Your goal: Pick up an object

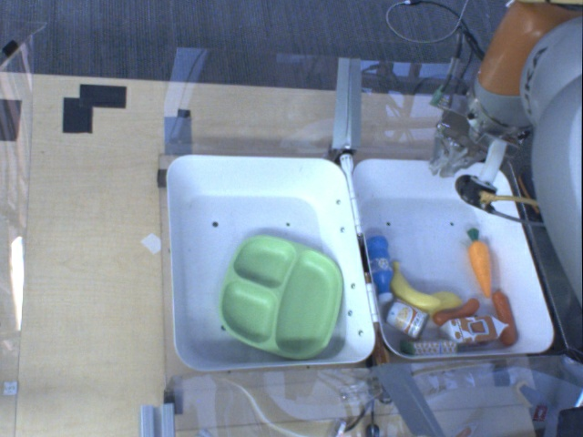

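Note:
My gripper (449,158) hangs over the far edge of the right bin (414,198), at its back right corner, with nothing seen in it. The objects lie along that bin's near side, well in front of the gripper. They are an orange carrot (480,262), a yellow banana (421,294), a blue bottle (380,260) against the left wall, a small can (406,319), a red sausage (455,311), a carton (470,331) and a second reddish piece (504,315).
The left bin (196,208) holds a green divided plate (282,295) toward its front. A metal divider post (344,107) stands behind the seam between the bins. The wooden bench (82,271) stretches to the left.

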